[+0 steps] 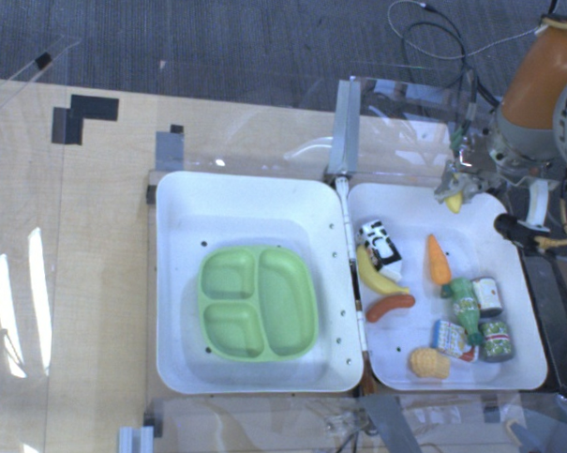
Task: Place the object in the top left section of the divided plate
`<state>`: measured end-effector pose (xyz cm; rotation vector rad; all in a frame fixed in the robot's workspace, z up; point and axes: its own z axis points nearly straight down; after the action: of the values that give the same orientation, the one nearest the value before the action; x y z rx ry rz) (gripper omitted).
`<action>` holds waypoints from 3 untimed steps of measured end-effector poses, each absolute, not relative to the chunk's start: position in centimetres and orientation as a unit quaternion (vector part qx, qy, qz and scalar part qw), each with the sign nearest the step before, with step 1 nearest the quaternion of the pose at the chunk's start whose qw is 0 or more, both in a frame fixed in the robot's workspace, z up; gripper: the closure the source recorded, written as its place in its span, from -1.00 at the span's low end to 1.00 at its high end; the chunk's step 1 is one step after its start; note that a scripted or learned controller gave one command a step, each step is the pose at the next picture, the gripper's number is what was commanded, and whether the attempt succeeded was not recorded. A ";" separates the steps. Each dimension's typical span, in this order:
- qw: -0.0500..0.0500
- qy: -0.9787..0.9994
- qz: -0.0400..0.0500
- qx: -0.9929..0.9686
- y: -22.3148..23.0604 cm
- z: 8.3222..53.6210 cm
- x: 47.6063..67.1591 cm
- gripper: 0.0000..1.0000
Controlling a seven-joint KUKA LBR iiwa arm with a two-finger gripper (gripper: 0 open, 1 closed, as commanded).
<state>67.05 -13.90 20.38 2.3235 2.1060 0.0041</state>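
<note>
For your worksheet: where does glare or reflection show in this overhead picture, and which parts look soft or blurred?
Camera view: bright white streaks of reflected light lie on the wooden bench at far left; faint sheen along the clear panel behind the bins; the green divided plate is evenly lit, with little shadow; the tool and small items in the right bin look slightly soft.

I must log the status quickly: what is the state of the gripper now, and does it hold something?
Gripper: raised over the right bin's far edge, a small yellow object at its tip; a hold cannot be confirmed.
</note>
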 end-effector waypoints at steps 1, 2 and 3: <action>0.001 0.694 0.002 0.720 -8.1 15.0 61.7 1.00; 0.002 0.723 0.002 0.691 0.2 18.6 56.1 1.00; 0.001 0.798 0.002 0.603 7.7 18.5 52.6 1.00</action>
<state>52.63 7.73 18.48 1.8925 2.5052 0.0050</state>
